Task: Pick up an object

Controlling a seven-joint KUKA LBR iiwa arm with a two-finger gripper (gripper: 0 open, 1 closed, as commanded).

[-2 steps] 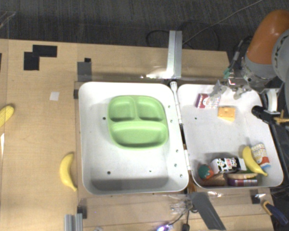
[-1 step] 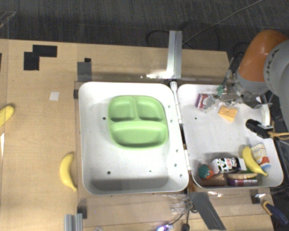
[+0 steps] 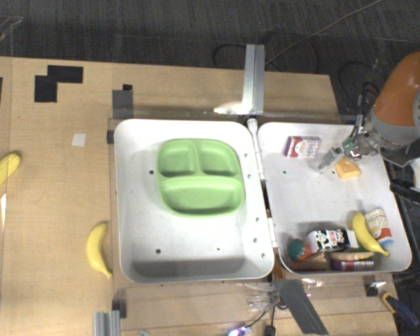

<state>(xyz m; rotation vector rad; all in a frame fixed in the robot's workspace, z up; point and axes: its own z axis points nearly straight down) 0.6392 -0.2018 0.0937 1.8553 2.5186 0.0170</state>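
Nearest the camera, along the front edge of the right white bin (image 3: 378,208), lie a cluster of items: a small round brown-and-orange object (image 3: 297,249), a black-and-white carton (image 3: 327,240) lying on its side, a dark flat packet (image 3: 350,260), a yellow plastic banana (image 3: 366,234) with its long axis running from upper left to lower right, and a white-and-red container (image 3: 379,225) just behind it. Any printing on them is too small to read.

In the left white bin (image 3: 136,187) sits a green three-compartment plastic tray (image 3: 198,175).

On the wooden surface (image 3: 49,187), left of the bins, lie a second yellow banana (image 3: 98,249), roughly upright in the view, and a yellow corn cob (image 3: 1,173).

Farther back in the right bin, a small red-and-white box (image 3: 302,147) lies flat, its label unreadable. Near it a pale yellow cheese-like wedge (image 3: 348,169) rests on the bin floor.

The grey arm with its orange band (image 3: 399,96) reaches in from the right, wrist angled down. Its pincer (image 3: 352,150) sits just above the wedge; whether it is parted or closed cannot be told.
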